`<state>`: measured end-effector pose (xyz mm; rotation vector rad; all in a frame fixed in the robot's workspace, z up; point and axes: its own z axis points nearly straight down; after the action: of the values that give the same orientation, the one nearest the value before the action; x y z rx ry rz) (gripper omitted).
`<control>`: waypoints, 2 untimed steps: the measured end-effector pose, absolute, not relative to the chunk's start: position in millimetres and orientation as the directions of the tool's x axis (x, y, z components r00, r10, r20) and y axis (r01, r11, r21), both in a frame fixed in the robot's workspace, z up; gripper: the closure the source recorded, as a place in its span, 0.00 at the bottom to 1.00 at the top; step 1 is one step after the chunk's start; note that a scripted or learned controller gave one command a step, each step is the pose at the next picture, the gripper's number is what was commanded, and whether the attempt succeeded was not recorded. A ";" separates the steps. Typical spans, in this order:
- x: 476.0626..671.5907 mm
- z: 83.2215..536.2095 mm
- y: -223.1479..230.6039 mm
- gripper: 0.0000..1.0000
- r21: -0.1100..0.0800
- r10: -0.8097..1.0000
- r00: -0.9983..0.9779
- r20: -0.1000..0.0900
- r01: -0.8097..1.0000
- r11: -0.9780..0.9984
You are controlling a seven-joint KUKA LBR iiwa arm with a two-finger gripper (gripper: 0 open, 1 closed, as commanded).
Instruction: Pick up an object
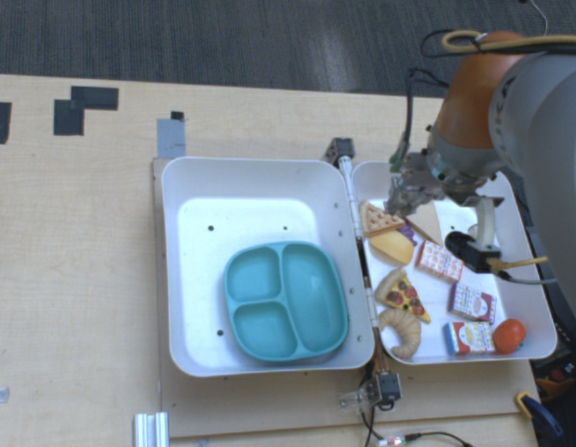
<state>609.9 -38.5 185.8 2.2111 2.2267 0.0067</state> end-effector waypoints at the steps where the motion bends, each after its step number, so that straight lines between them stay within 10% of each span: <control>1: 609.2 184.9 -39.2 0.00 0.002 1.000 -0.007 0.000 1.000 0.007; 2: 669.3 185.4 -81.6 0.00 0.004 1.000 -0.007 -0.001 1.000 0.007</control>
<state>669.3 -81.6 185.4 2.2113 2.2268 0.0031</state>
